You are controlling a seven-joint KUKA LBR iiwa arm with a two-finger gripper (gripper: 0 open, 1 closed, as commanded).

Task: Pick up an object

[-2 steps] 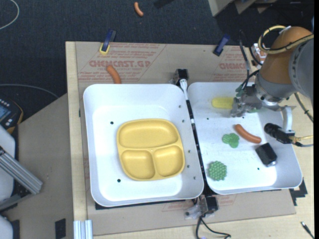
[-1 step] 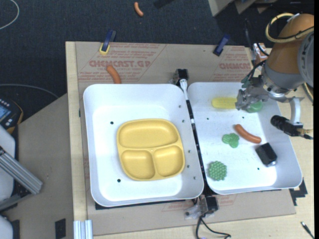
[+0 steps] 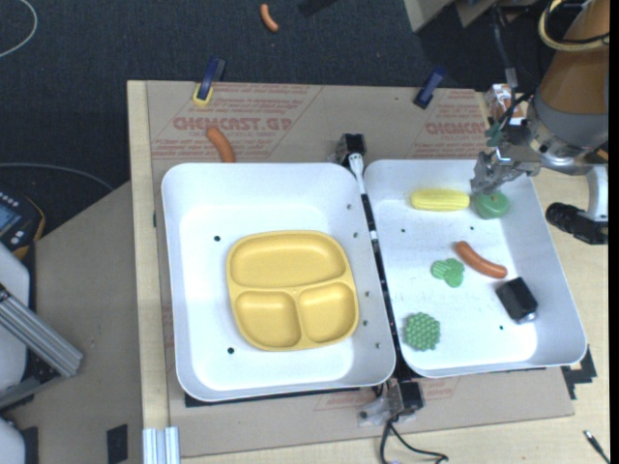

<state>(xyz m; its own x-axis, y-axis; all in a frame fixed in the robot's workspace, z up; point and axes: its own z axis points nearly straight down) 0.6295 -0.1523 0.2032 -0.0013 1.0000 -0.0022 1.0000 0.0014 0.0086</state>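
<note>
Fingers (image 3: 492,184) over green disc (image 3: 491,205) in rt bin (image 3: 561,288); spread can't tell.

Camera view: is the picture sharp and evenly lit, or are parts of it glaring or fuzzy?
In the camera view the light is soft and even, with faint shadows inside the left bin and under the yellow tray; the white bin floors look bright, nearly washed out; the hand and the small green thing below it look slightly fuzzy; the dark floor at the top lacks detail.
</note>
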